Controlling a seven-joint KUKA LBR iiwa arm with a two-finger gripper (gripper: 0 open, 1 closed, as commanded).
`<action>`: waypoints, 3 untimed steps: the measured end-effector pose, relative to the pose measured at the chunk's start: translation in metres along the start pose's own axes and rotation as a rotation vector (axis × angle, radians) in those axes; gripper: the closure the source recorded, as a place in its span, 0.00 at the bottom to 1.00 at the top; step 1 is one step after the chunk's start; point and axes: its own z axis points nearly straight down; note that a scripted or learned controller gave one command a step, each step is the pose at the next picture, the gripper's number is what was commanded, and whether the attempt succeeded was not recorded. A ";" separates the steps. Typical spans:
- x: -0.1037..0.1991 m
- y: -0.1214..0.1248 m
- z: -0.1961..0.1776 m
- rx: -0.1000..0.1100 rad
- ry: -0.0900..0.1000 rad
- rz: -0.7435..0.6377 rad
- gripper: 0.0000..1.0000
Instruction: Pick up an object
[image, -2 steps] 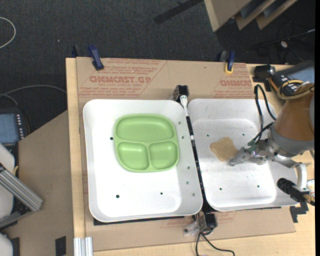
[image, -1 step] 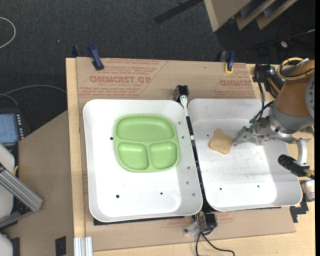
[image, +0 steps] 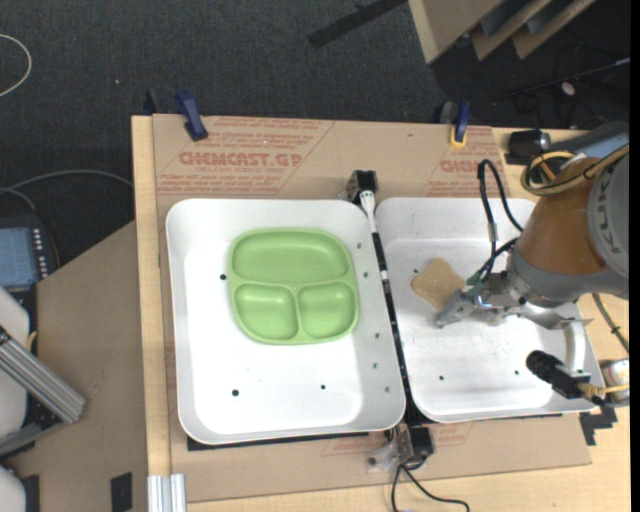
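Two bins (image: 200, 400), one green tray (image: 292, 284), one sponge (image: 436, 281)

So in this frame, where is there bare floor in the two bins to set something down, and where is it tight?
Left bin: a bare strip between the green divided plate and the near wall, and a narrower one along the left wall. Right bin: the near-left floor, below the tan block, is bare. It is crowded around the gripper, which sits right beside the block.

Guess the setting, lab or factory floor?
Likely a robotics lab test bench: two white bins clamped to a board, a grey and orange arm, loose cables, dark carpet.
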 end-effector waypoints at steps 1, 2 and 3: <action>-0.012 0.060 -0.002 -0.011 -0.007 0.000 0.00; -0.045 0.124 -0.003 -0.014 -0.009 0.001 0.00; -0.044 0.122 -0.013 -0.010 -0.009 0.000 1.00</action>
